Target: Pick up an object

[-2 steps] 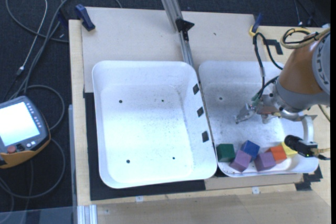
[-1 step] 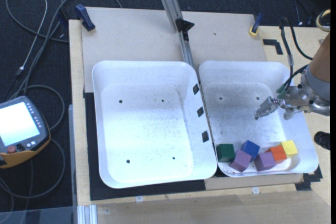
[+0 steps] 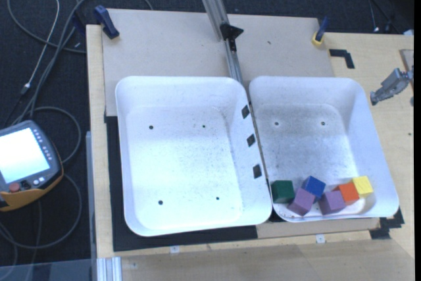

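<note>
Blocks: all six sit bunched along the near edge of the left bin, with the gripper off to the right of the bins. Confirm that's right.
Wrong bin. The camera view shows the blocks bunched along the near edge of the right bin, not the left bin. The rest stands: six blocks, and the gripper is off to the right.

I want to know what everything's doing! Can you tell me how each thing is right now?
gripper: off past the right bin's edge, holding nothing
right bin: blocks bunched at its near end
blocks: lying loose, crowded together
left bin: flat on the bench
handheld screen: lit up
</note>
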`<state>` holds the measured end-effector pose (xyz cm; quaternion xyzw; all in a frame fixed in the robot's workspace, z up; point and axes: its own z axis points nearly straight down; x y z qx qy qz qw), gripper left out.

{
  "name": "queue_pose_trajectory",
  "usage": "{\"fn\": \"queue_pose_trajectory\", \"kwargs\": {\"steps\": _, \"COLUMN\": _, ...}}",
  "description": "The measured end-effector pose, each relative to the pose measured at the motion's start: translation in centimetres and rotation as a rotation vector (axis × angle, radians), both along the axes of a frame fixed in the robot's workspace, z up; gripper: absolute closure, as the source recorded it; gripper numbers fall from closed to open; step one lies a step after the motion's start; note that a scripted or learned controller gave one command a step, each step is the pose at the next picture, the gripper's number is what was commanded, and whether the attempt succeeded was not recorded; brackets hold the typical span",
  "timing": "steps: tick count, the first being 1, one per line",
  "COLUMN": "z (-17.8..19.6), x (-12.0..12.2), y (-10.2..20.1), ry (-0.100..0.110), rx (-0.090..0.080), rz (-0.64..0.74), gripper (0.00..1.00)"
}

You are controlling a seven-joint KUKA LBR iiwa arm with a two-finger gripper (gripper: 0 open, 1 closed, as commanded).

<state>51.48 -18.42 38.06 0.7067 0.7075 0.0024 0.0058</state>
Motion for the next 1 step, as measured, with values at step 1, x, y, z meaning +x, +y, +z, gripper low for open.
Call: {"fn": "queue_pose_trajectory", "kwargs": {"steps": 1, "z": 5.25, "x": 1.58, "y": 1.94, "ry": 0.002, "rx": 0.003, "rz": 0.003, "gripper": 0.0}}
